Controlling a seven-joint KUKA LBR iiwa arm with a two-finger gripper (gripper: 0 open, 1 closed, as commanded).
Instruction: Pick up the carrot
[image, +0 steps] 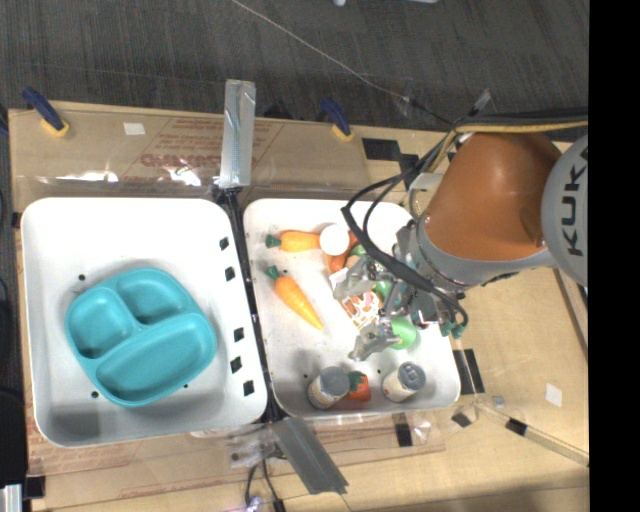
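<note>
Two carrots lie in the right bin (425, 395). The larger carrot (299, 302) is orange with a green top and lies aslant near the bin's left wall. A second carrot (299, 240) rests along the bin's far edge, next to a white round object (334, 238). My gripper (371, 339) hangs low over the middle of the right bin, right of the larger carrot and apart from it, among a cluster of small toys. The wrist and cables hide part of that cluster.
A teal divided plate (140, 335) sits in the left bin (50, 230). Two small grey cans (328, 386) (405, 379) and a red-orange toy (358, 386) stand along the right bin's near edge. A green toy (402, 327) lies by the gripper.
</note>
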